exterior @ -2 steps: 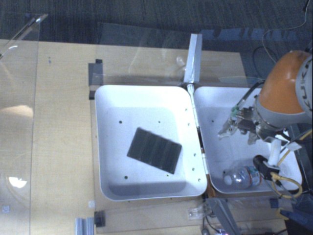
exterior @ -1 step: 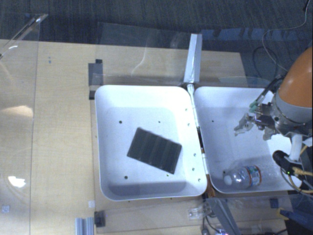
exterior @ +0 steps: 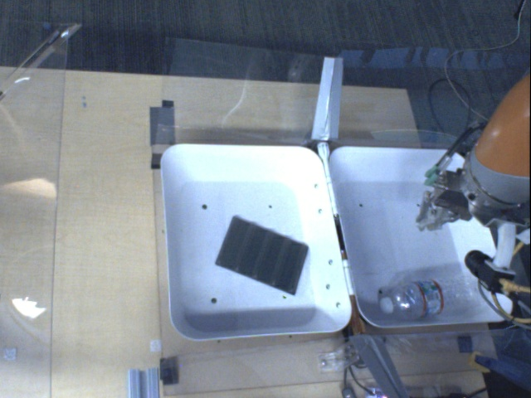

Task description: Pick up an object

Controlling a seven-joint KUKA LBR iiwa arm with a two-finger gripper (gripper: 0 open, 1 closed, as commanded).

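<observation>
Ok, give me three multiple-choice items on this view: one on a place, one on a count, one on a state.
1. Where is the dark pad?
A. left bin
B. right bin
C. on the bench

2. How many white bins sit on the bench?
A. one
B. two
C. three

3. How is the plastic bottle resting?
A. standing upright
B. lying on its side
C. held in the gripper

Answers:
1 A, it lies flat on the left bin floor.
2 B, left and right bin side by side.
3 B, it lies near the front wall, apart from the gripper.

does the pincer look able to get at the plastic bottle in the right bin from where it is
Probably yes. The pincer hangs over the right bin, and the plastic bottle lies on its side below it in the view, with nothing between them.
</observation>
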